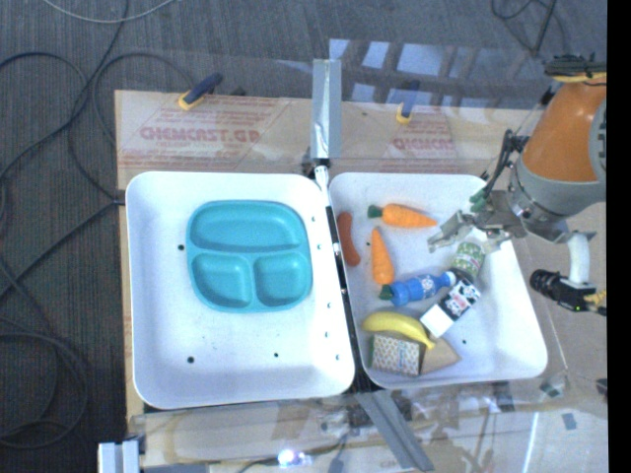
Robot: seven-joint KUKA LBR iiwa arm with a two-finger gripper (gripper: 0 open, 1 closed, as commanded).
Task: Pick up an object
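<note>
The small greenish jar (469, 257) stands in the right bin (513, 348), just under the claw (471, 227), whose fingers look spread and pinch nothing. Beside the jar lie a blue bottle (422, 288) and a black-and-white carton (451, 307); two carrots (404, 216), a banana (396, 325) and a sausage (348, 239) lie farther off. The left bin (158, 363) holds a teal divided tray (250, 254).
</note>
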